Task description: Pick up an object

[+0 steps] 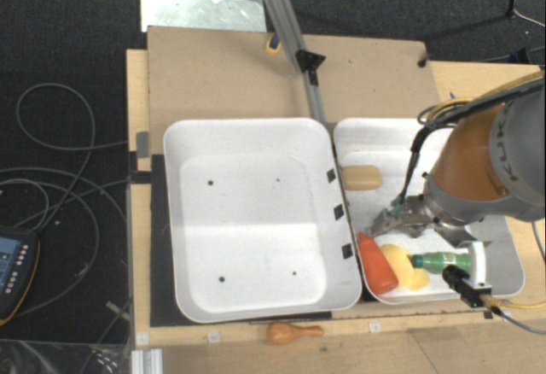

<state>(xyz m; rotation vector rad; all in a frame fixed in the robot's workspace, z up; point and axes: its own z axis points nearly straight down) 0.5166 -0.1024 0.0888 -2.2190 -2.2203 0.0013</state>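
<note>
- The arm (490, 163) reaches over the right bin (375, 137), its gripper (401, 217) low near the bin's middle.
- How wide the gripper stands cannot be told; nothing is seen held.
- Just below it lie a red object (377, 263), a yellow one (403, 266) and a green bottle (442, 260).
- A tan block (362, 178) lies up-left of the gripper.

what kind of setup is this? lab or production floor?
Likely a robotics lab, a bin-picking test rig: a grey and orange arm over two white bins on a plywood bench, loose cables and a teach pendant on dark carpet.
</note>
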